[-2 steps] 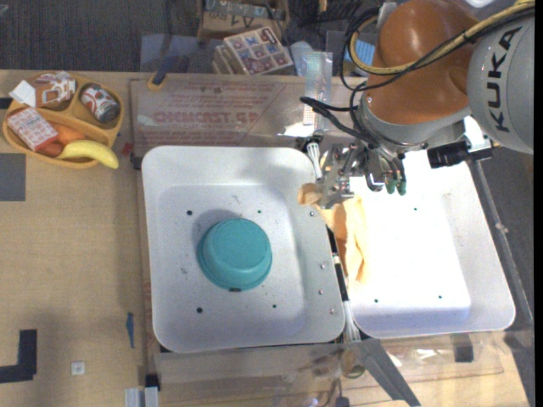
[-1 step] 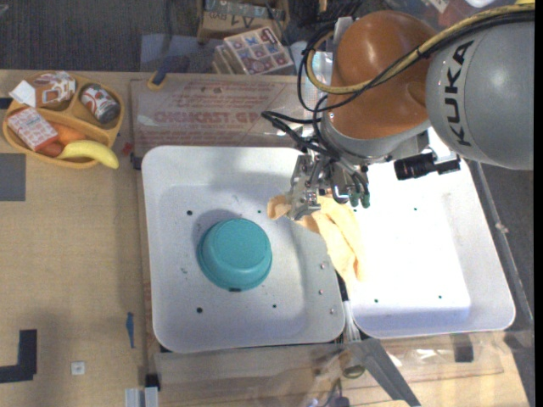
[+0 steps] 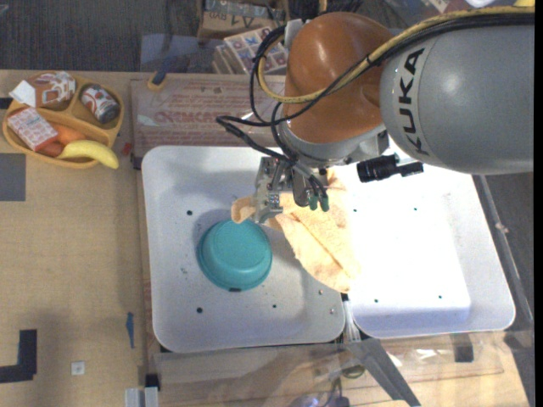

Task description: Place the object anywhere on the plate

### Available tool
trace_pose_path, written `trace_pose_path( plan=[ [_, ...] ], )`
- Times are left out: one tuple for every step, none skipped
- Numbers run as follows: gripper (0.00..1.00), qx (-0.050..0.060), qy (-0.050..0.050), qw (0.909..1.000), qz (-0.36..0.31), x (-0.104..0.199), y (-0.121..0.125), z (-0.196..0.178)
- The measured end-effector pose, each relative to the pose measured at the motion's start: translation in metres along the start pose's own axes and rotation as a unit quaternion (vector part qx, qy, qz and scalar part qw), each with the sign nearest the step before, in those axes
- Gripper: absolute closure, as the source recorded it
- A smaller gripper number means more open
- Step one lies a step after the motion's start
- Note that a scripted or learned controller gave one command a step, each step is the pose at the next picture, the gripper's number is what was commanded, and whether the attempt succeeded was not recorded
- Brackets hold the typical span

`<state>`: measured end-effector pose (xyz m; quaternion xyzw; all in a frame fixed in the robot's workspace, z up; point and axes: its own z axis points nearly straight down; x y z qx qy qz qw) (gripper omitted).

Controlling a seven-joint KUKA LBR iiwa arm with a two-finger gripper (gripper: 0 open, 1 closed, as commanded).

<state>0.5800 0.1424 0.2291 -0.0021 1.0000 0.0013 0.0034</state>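
Note:
A round teal plate (image 3: 235, 254) lies in the left bin (image 3: 170, 303), near its middle. A crumpled pale yellow cloth (image 3: 322, 240) lies to the right of the plate, draped across the divide between the two bins, and its left tip reaches the plate's upper rim. My gripper (image 3: 293, 197) hangs straight over the cloth's upper end, just up and right of the plate. The wrist and orange band hide the top of the cloth.
The right bin (image 3: 433, 253) holds only the cloth's right edge. A yellow tray (image 3: 17, 134) with a banana and snack packs sits on the bench at the far left. A cardboard box (image 3: 195, 117) lies behind the left bin.

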Motion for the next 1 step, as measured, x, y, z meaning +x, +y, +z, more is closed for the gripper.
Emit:
trace_pose_path(
  plan=[
    [0.00, 0.000, 0.000, 1.0000, 0.000, -0.0001, -0.0001, -0.0003]
  ],
)
